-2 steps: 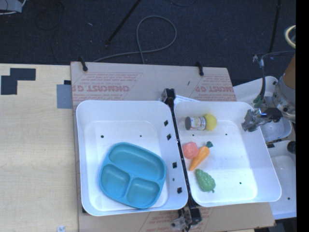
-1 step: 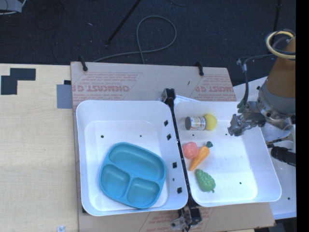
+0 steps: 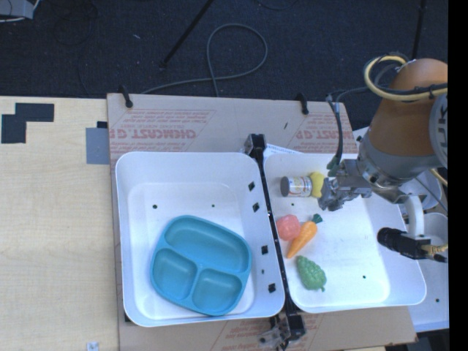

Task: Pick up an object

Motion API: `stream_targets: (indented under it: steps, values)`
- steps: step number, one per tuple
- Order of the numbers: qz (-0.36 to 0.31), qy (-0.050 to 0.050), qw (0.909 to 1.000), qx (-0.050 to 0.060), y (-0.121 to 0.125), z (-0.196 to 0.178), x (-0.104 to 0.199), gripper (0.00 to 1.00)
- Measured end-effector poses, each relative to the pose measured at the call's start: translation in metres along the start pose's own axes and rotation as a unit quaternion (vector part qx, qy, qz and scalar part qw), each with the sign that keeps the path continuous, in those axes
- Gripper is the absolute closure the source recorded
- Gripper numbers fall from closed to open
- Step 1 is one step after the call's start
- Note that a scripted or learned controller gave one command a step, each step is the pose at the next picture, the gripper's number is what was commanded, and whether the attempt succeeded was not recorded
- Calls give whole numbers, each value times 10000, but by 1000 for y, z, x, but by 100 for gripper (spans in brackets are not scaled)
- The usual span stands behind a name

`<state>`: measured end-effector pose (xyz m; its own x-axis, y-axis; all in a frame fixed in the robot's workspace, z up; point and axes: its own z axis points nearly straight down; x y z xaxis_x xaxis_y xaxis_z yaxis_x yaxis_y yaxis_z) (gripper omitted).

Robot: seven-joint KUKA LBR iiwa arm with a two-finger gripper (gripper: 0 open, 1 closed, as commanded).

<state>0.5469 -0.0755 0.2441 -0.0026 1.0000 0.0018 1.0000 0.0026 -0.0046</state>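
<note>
The right bin [image 3: 365, 287] holds several small things. A small silver can [image 3: 296, 186] lies on its side near the bin's back left, with a yellow piece [image 3: 316, 183] touching its right end. Further forward lie a pink-red round fruit [image 3: 288, 227], an orange carrot [image 3: 302, 238] with a green top, and a bumpy green fruit [image 3: 311, 273]. My gripper [image 3: 331, 198] hangs over the bin just right of the yellow piece and above the carrot's top. Nothing shows between its tips.
The left bin [image 3: 135, 196] holds a blue divided plate [image 3: 200, 264]. A black divider [image 3: 265, 225] runs between the two bins. Cardboard [image 3: 197, 126] lies under and behind them. The grey and orange arm [image 3: 406, 123] stands over the right bin's back right corner.
</note>
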Motion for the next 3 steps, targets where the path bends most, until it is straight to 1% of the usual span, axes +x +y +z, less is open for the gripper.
stream_targets:
  steps: [2,3]
  values:
    - [2,-3,10000,1,-5,3,85,100]
    - [-2,-6,10000,4,-15,14,139,100]
